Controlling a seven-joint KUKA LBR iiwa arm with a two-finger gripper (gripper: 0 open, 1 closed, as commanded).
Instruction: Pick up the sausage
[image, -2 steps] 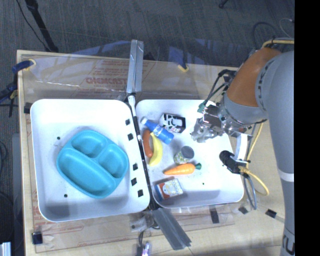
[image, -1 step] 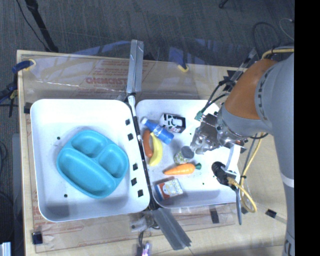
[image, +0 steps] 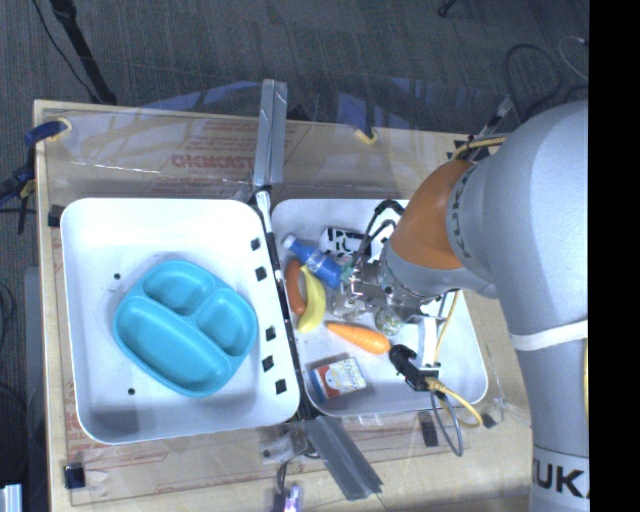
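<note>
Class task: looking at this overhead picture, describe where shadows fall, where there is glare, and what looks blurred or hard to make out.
Camera view: soft shadow pools in the left shallow white bin under the blue three-part plastic tray; glare streaks the clear plastic sheet behind the bins; the tool and the clutter under it are too blurred to make out.

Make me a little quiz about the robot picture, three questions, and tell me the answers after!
1. True or false: the blue divided plate lies in the left bin.
2. Which lies nearest the carrot? A) the banana B) the blue divided plate
3. Fill in: the gripper hangs over the ____ bin.

Key: 1 true; 2 A; 3 right.
</note>
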